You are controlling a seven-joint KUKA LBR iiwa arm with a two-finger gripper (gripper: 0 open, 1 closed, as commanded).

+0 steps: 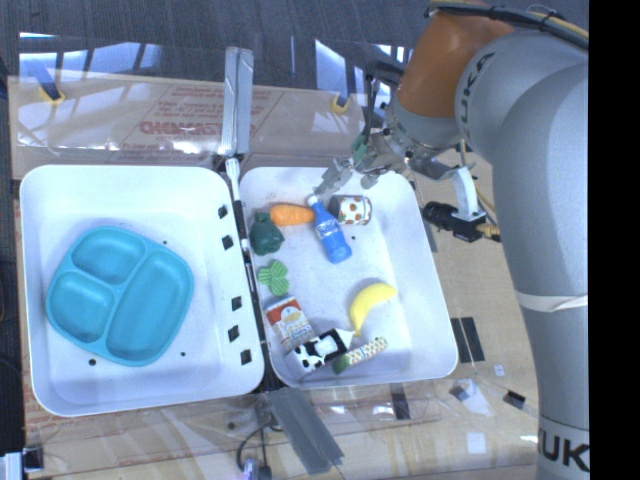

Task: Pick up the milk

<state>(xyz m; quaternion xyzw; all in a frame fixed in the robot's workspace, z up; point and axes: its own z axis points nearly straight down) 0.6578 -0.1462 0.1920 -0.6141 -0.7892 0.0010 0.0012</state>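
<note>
One gripper [345,176], can't tell if open or closed, hovering at the right bin's far edge. Milk [325,349] well away toward the near rim, lying roughly crosswise.

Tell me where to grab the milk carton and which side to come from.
Grip the cow-patterned milk carton across its middle, coming straight down from above. It lies flat by the right bin's near wall, with an orange-and-white box crowding one end, so side approaches look blocked.
</note>
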